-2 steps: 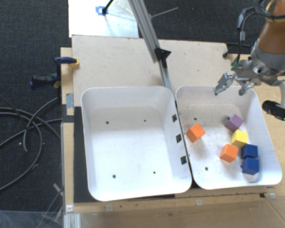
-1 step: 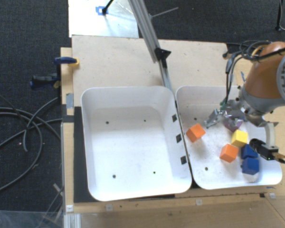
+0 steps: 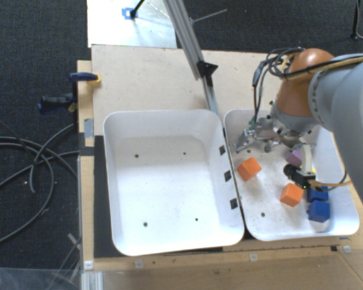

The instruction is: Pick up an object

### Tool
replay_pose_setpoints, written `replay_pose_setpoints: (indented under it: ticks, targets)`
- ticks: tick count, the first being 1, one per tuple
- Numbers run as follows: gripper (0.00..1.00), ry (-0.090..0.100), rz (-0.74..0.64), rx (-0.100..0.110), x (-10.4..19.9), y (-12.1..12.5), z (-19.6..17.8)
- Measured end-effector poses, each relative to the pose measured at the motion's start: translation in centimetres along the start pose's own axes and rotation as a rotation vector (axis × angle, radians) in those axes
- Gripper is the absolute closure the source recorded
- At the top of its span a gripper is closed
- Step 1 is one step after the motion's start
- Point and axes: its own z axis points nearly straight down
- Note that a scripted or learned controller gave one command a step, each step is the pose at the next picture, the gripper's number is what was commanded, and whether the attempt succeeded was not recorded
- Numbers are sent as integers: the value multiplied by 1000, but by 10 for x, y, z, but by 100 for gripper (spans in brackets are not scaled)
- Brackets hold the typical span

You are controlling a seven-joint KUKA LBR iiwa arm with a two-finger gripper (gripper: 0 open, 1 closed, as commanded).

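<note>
two orange cubes (image 3: pixel 248 168) (image 3: pixel 291 194), a blue block (image 3: pixel 319 210) and a purple piece (image 3: pixel 296 157) lie in your right bin (image 3: pixel 345 222); gripper (image 3: pixel 249 136) hovers above, holding nothing, finger spread unreadable.

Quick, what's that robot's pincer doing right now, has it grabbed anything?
Pincer: over the right bin, above the orange block; whether it is open or closed cannot be told, and nothing shows between its tips.

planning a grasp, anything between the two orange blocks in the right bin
No, bare white bin floor separates the orange blocks and in the camera view.
</note>
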Motion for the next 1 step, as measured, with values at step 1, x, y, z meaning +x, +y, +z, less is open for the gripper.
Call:
replay_pose_setpoints:
  ticks: [1]
  targets:
    - [0, -1, 9, 3, 0, -72, -12]
